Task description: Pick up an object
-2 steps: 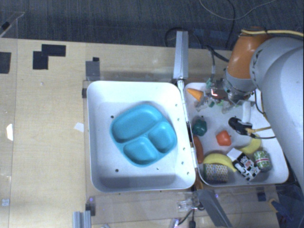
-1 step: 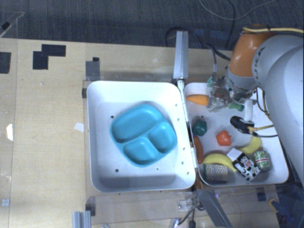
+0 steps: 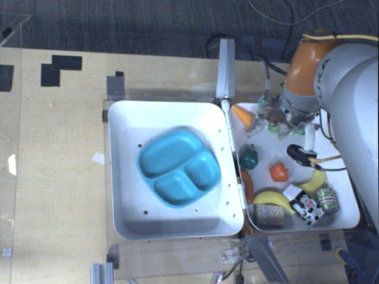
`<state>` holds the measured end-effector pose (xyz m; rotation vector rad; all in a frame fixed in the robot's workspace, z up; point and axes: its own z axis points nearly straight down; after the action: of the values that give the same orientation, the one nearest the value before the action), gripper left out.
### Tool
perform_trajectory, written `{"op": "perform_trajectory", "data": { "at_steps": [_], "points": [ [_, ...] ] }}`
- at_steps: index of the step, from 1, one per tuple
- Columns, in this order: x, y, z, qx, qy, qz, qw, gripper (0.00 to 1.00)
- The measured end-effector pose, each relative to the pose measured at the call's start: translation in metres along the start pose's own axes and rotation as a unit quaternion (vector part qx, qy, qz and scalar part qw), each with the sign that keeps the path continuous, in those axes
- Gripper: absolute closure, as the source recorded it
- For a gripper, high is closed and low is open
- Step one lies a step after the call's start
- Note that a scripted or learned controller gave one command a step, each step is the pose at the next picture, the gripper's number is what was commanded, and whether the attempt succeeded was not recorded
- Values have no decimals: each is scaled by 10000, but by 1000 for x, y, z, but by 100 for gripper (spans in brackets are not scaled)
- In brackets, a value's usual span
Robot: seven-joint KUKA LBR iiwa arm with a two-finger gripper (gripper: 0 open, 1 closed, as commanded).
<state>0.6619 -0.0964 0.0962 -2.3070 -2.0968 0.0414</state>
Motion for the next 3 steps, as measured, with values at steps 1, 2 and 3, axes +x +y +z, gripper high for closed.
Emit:
{"op": "perform_trajectory", "data": {
  "at_steps": [1, 2, 3],
  "points": [
    [4, -1, 10, -1, -5, -351, 9994, 0],
    [3, -2, 1, 32, -10, -367, 9993, 100],
    [-5, -13, 8, -194, 1, -1098, 9938, 100]
  ]
}}
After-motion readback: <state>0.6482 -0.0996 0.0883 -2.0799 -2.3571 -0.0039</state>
